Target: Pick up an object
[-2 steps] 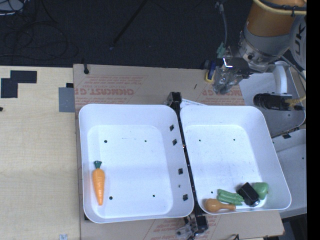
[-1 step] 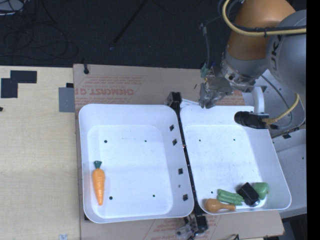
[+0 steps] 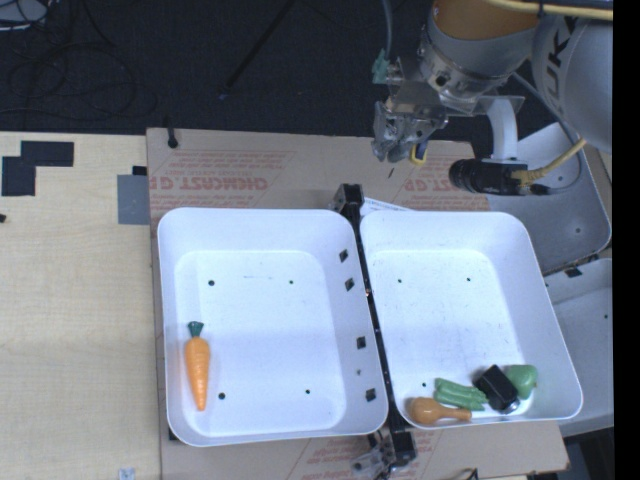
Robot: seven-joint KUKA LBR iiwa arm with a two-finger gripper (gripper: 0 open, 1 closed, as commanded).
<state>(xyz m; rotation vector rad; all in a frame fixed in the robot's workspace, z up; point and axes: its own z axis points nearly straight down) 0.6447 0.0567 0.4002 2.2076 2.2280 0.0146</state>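
An orange carrot (image 3: 197, 370) with a green top lies in the left bin (image 3: 250, 230), near its front left corner. At the front right corner of the right bin (image 3: 450, 230) a green pod (image 3: 460, 394), a black block (image 3: 496, 388), a light green piece (image 3: 522, 376) and a tan pear-shaped piece (image 3: 436, 411) lie bunched together. My gripper (image 3: 400, 150) hangs high over the cardboard behind the bins, near the back left corner of the right bin. It is open with nothing between its fingers.
A black divider (image 3: 360, 308) runs between the two bins. Brown cardboard (image 3: 250, 168) lies under and behind them. A pale wooden bench top (image 3: 70, 308) extends to the left.
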